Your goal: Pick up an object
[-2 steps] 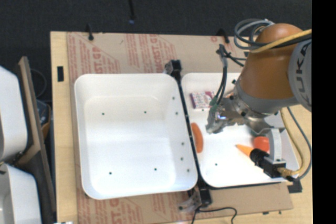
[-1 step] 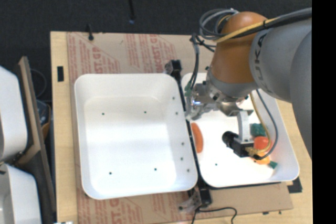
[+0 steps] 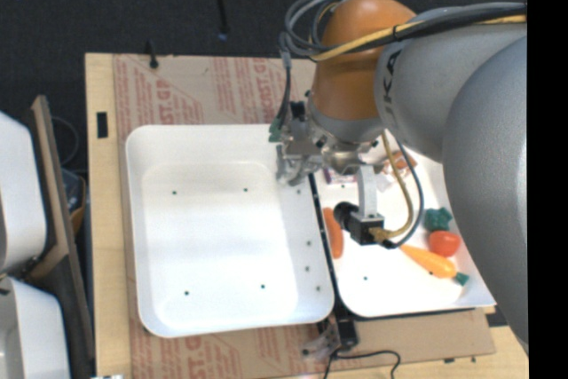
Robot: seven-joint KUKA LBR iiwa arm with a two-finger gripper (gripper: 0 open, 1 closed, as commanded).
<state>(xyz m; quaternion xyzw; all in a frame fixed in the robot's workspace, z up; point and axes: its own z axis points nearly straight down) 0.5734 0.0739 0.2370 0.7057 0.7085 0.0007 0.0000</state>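
The gripper (image 3: 297, 166) is being observed poised above the adjoining rims of the left bin (image 3: 213, 231) and the right bin (image 3: 383, 290), toward their far end. Its degree of opening cannot be told, as it is being masked by the wrist. Nothing is being seen in its hold.

Nearest to it, a small carrot (image 3: 333, 231) is being noted in the right bin. It is lying a little to the arm's side of the gripper and nearer the camera, close beside the bin's wall. Its long axis is being judged as running roughly parallel to that wall, toward and away from the camera.

It is being judged the likeliest target. A short shift toward the camera and the arm's side is being called for, then a descent with the closing direction set across that axis.

Farther off, well apart from the gripper, a green piece (image 3: 437, 217), a tomato (image 3: 444, 242) and a long carrot (image 3: 430, 262) are being recorded.
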